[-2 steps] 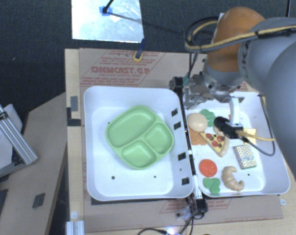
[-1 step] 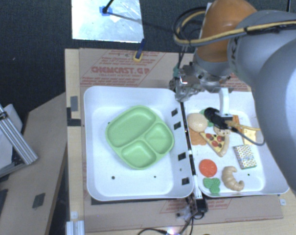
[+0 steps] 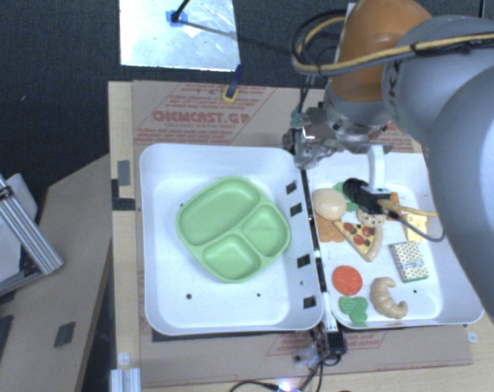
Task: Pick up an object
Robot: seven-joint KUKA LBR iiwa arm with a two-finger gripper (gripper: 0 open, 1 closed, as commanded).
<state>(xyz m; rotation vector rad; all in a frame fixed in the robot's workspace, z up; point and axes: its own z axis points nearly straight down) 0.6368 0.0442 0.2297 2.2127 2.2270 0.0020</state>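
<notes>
The right bin (image 3: 455, 300) holds several toy foods: a cream bun (image 3: 328, 204), a pizza slice (image 3: 364, 238), a red tomato slice (image 3: 347, 280), a green leafy piece (image 3: 353, 309), a croissant (image 3: 388, 298), a speckled cracker (image 3: 409, 260) and yellow fries (image 3: 416, 215). An orange waffle-like piece (image 3: 331, 230) lies under the bun's edge. My gripper (image 3: 306, 150) hangs at the far end of the wall between the two bins, above and behind the bun. Nothing is visible in it.
The left bin (image 3: 161, 300) holds a light green divided plate (image 3: 233, 229). The grey arm with its orange band (image 3: 377, 31) covers the right bin's far right corner. Cardboard (image 3: 198, 114) lies under both bins.
</notes>
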